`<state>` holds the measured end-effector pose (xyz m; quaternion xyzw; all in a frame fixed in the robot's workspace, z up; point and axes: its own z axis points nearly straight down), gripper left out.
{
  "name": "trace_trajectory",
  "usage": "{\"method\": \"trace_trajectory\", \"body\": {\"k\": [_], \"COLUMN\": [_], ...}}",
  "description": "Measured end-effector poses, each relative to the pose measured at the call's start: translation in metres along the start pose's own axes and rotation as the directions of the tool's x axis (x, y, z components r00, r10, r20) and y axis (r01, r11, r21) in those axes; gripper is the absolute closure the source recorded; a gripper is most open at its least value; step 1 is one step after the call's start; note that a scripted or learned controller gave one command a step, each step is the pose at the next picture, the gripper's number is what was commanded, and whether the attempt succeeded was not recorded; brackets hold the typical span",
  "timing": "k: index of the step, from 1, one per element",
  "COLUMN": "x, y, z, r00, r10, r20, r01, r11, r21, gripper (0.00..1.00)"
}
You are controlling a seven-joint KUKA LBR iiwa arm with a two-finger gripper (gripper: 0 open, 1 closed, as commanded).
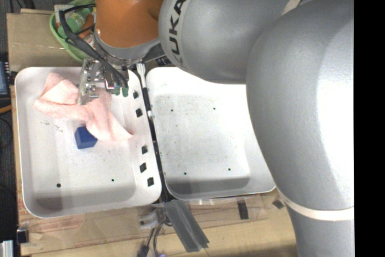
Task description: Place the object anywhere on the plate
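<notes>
Fingers (90, 90) of the gripper (91, 97) are metal and point down at the pink cloth (103, 118), but from this slant we cannot tell if they are wide or narrow, or if some cloth is between them. The tips are at the top edge of the cloth, touching it or just above it.

We see the grey arm (283, 69) as the biggest thing. It fills the view from 12 o'clock to 5 o'clock and covers the right part of the right bin (204, 147). Its orange band (123, 6) is at 11 o'clock, directly above the gripper.

Both white bins lie side by side on the wooden bench (90, 222). The right bin is near the centre, and small dark dots are on its floor. The left bin (36, 189) is at 8 to 9 o'clock, and the gripper hangs over its upper right part, near the wall shared with the right bin.

Inside the left bin the cloth is crumpled. One lobe spreads toward 9 o'clock from the gripper, and another strip runs toward 5 o'clock from it.

We see a small blue block (85, 138) on the floor of the left bin, at 6 o'clock from the gripper. It touches the lower edge of the cloth and is apart from the gripper.

Behind the left bin, at 11 o'clock, is a coil of green cable (62, 22).
</notes>
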<state>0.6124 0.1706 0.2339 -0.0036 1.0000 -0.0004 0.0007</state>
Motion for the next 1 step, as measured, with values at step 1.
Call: {"method": "trace_trajectory", "body": {"k": [1], "x": [-0.0002], "y": [-0.0002], "z": [-0.0004], "r00": [1.0], "r10": [0.001], "r20": [0.001], "r01": [-0.001], "r11": [1.0], "r21": [0.0], "gripper": [0.0]}}
